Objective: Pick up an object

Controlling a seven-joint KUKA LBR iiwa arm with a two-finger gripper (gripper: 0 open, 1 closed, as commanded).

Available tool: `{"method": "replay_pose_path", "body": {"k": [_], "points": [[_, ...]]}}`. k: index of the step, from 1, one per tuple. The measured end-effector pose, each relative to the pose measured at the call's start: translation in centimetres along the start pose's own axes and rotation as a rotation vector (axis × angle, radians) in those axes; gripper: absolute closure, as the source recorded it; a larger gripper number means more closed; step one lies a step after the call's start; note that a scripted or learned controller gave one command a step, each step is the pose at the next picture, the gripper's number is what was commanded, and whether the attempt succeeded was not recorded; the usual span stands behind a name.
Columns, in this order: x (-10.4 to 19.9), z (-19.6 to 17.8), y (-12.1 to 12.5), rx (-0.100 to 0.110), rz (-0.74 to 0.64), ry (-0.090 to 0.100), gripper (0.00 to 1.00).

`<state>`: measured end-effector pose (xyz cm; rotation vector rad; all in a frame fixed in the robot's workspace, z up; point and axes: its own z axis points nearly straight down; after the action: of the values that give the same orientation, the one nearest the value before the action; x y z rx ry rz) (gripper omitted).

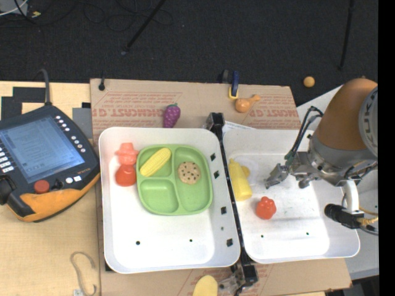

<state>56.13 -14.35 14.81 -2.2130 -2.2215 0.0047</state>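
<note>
Pincer (pixel 276 176) at right of centre, hanging low over the right bin (pixel 308 242), fingers pointing toward the frame's left; whether spread or pressed together cannot be told, and nothing visible between them. Grey arm with orange band (pixel 349 119) behind it, reaching in from the right edge. Just below and left of the pincer, apart from it, a small red tomato-like toy (pixel 266 208) on the bin floor. Left of the pincer, a yellow block (pixel 239 179) lying against the bin's left wall. Across the divider, in the left bin (pixel 160 251), a green sectioned plate (pixel 162 199) bearing a toy corn cob (pixel 153 161) in its upper left section and a cookie (pixel 189 172) in its upper right section. Beside the plate's left rim, a red and pink toy (pixel 126 163). Above the bins, on cardboard, a purple grape bunch (pixel 171 115) and an orange pear-shaped toy (pixel 245 103). At far left of the bench (pixel 37 251), a grey and orange control pendant (pixel 40 162). At bottom centre, a yellow lemon-like toy (pixel 205 285).
</note>
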Motion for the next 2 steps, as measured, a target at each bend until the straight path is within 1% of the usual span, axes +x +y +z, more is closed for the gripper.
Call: {"method": "replay_pose_path", "body": {"k": [1,2], "points": [[-0.7,4.8,-0.1,0.0,0.002,0.0,0.0],[-0.5,6.2,-0.2,-0.001,0.005,0.0,0.0]]}}
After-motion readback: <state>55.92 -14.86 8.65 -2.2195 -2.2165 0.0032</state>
